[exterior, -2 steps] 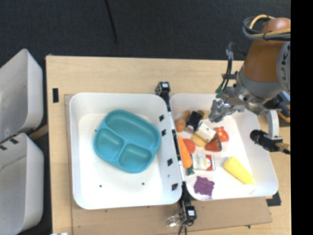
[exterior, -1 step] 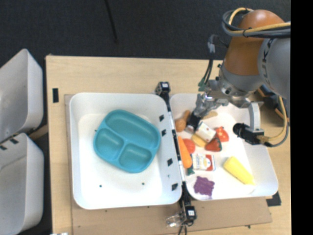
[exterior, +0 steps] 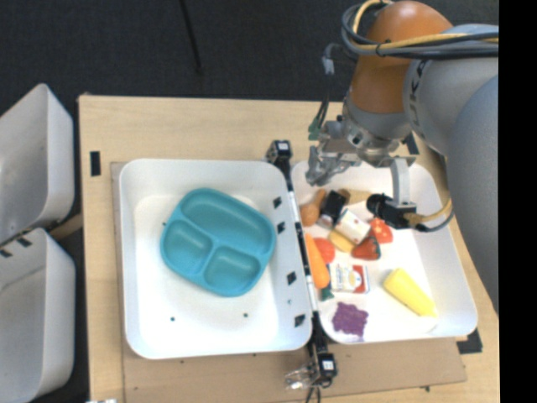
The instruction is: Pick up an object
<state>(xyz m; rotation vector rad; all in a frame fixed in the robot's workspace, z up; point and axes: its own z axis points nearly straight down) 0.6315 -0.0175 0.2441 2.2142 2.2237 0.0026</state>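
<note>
The right bin (exterior: 449, 305) holds several small toy foods. Among them are an orange carrot (exterior: 317, 260), a purple bunch of grapes (exterior: 350, 318), a yellow wedge (exterior: 409, 292), a white carton with a red label (exterior: 349, 279), a red piece (exterior: 367, 248) and a small black item (exterior: 334, 202). My gripper (exterior: 325, 172) hangs over the bin's far left corner, just behind the black item and a brown rounded piece (exterior: 310, 215). I see nothing held in it.
In the left bin (exterior: 138, 309) a blue divided plate (exterior: 218, 240) lies flat. A divider ridge with black clips (exterior: 295, 250) separates the two bins. The arm's grey body and orange band (exterior: 394, 49) loom over the right bin's far side.
</note>
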